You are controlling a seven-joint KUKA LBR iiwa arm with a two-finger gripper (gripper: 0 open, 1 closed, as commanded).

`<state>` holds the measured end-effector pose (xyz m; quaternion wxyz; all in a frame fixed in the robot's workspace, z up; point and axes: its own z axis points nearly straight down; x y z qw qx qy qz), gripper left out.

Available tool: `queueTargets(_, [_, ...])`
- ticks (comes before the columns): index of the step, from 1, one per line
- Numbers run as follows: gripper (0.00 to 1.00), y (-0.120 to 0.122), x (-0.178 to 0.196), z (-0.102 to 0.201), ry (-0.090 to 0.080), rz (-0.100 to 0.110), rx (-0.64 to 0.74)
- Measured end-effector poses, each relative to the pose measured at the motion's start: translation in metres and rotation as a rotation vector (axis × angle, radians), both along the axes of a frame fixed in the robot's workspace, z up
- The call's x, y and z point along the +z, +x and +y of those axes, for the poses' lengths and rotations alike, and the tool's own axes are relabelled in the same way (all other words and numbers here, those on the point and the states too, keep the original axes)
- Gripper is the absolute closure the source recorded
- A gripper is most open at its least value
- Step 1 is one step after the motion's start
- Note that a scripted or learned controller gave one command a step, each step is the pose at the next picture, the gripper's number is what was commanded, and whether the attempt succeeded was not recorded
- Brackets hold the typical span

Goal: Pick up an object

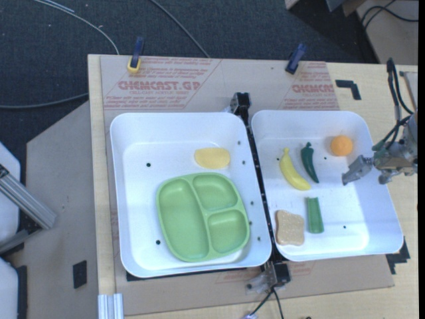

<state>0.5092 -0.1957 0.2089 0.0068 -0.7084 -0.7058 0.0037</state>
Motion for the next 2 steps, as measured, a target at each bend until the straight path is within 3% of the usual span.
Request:
queueTargets(1, [0.0,0.003,0.007,0.0,-0.004,-0.013,0.004])
queueTargets(2, [0.0,-0.005,-0.043,-0.006,-0.001,-0.007,0.002])
